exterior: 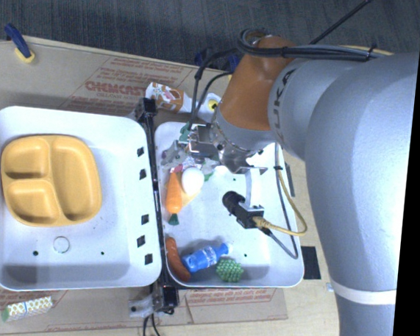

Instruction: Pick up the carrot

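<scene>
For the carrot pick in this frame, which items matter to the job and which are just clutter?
Belongs to the job:
carrot, in the right bin
gripper, above the carrot's top end

Just lying about:
white egg, touching the carrot
blue bottle
green ball
sausage
yellow divided tray, in the left bin

Mounted above the tabletop (93, 78), fixed, looking down at a slant. Far enough off to take in both white bins whole: the left bin (8, 270) well to the left of the pincer (197, 151), the right bin (278, 270) directly beneath and below it. Tilted so that the tabletop's far edge lies toward the top, beyond the pincer, and the near edge toward the bottom. Close enough to the arm (346, 140) for its grey bulk to loom large, entering from the right of the pincer and crowding that side.
</scene>
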You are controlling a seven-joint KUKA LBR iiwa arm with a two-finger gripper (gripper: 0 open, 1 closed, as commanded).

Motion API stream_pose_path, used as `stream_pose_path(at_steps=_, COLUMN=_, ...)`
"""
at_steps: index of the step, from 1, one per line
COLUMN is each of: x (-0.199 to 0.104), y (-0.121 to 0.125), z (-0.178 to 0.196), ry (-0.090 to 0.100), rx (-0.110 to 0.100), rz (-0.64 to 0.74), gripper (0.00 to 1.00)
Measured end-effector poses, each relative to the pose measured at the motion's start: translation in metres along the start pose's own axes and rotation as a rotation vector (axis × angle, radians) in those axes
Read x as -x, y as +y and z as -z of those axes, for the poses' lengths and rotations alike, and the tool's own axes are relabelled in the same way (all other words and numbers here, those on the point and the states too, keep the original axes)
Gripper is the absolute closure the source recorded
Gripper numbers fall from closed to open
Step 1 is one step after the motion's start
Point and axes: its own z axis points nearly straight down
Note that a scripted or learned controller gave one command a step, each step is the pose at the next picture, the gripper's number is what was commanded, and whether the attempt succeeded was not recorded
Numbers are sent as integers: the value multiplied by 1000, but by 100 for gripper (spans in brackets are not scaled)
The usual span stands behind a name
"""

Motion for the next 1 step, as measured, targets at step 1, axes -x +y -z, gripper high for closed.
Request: stream_pose_path(at_steps=1, x=-5, y=-46, z=-2, ry=-1, rx=-6, rz=-262, gripper=0)
